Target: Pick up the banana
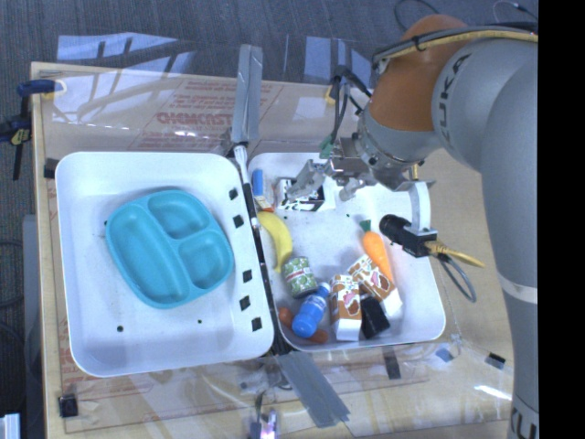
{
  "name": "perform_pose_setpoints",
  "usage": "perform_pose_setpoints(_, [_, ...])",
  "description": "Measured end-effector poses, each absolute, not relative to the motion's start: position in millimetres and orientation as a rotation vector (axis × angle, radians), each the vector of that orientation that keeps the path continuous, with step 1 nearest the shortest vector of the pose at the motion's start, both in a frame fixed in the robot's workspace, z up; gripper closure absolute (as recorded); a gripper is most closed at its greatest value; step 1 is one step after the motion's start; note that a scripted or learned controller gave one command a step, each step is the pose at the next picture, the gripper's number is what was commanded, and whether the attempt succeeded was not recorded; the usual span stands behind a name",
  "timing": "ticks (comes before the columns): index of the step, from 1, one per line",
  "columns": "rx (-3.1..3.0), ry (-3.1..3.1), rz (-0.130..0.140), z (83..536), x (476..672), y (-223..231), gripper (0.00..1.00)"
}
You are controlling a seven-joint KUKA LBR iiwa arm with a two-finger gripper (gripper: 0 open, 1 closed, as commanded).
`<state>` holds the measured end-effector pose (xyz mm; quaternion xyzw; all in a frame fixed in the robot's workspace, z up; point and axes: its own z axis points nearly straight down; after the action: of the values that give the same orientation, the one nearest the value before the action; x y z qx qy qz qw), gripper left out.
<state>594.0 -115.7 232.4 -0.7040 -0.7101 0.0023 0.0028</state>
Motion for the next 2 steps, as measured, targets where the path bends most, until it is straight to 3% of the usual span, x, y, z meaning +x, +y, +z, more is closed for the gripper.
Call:
perform_pose_setpoints(1, [-2.402, -2.026, 0.016, 102.5, 560.0, -110.5, 0.0])
perform_pose_setpoints(2, [-2.458, -1.949, 0.007, 90.1, 598.3, -140.9, 0.0])
